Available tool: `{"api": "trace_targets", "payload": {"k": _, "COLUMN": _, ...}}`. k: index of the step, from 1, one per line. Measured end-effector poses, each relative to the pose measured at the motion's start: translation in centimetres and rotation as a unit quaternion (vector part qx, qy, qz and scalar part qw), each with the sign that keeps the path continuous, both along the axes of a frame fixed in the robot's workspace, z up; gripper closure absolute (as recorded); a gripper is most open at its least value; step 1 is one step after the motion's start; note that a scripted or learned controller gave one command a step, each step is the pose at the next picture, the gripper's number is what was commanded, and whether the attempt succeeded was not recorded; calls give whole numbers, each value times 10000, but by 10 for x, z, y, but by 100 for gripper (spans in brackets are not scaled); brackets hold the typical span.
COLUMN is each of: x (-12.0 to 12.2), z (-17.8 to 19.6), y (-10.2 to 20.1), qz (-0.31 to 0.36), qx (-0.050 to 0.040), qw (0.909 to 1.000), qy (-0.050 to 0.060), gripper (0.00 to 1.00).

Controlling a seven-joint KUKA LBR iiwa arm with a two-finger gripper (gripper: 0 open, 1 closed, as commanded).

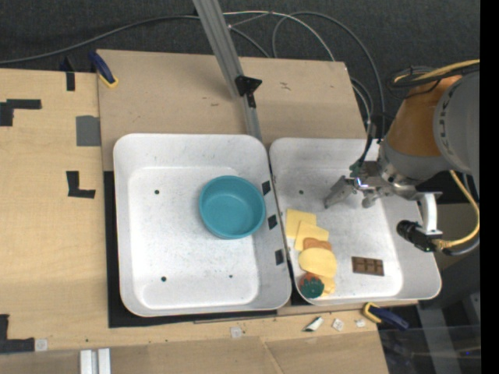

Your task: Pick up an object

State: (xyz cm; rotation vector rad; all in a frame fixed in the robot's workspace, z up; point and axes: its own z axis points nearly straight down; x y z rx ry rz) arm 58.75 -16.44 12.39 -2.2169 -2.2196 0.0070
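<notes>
Gripper (352, 195): we see fingers spread, nothing between them, over right bin (405, 283).
Yellow pile (310, 244): we cannot separate overlapping pieces.
Arm: cut off at right edge.

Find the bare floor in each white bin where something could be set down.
Left bin: bare floor all round the round blue bowl. Right bin: bare along its far wall; crowded near its front-left corner with yellow blocks and a brown chocolate-like bar.

A robotics lab: 2 white bins (140, 162) on a plywood bench (47, 154), loose cables (312, 22).
</notes>
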Motion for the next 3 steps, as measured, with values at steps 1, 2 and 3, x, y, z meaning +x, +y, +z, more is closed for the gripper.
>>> {"api": "trace_targets", "payload": {"k": 1, "x": 1, "z": 13, "y": 1, "qz": 9, "qx": 2, "qw": 10000, "qy": -20, "gripper": 100}}
{"api": "trace_targets", "payload": {"k": 2, "x": 1, "z": 74, "y": 8, "qz": 6, "qx": -4, "qw": 10000, "qy": -57, "gripper": 100}}
{"api": "trace_targets", "payload": {"k": 3, "x": 1, "z": 97, "y": 8, "qz": 2, "qx": -1, "qw": 10000, "qy": -41, "gripper": 100}}
